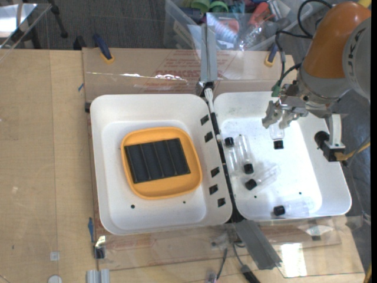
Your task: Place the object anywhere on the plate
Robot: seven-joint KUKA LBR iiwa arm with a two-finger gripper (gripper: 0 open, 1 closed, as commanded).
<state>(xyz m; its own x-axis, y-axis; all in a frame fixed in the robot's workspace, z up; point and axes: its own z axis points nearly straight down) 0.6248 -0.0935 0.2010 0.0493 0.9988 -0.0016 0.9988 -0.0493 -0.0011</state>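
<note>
1. Your objects are the clear vials with black caps [242,161], lying loose in the right bin [330,181]. One more lies near the bin's front edge [283,210], and another small black-capped piece [278,144] sits just below the hand.
2. The hand [281,118] hangs over the back of the right bin, above that small piece. I see nothing between its fingers, and I cannot tell whether they are spread or pressed together.
3. I judge you are at the picking step: nothing is on the plate yet.
4. The plate [162,161] is the orange one with a dark ribbed middle, lying in the left bin [112,158], well apart from the hand.
5. The next move calls for a drop onto one vial, a firm pinch, then a lift and carry leftward to the plate.
6. Mind the divider [213,152] between the bins; the load must clear it. Clear, round vials may roll or slip.
7. A tub of bright clutter [235,5] sits behind on the bench [41,158], out of your way.
</note>
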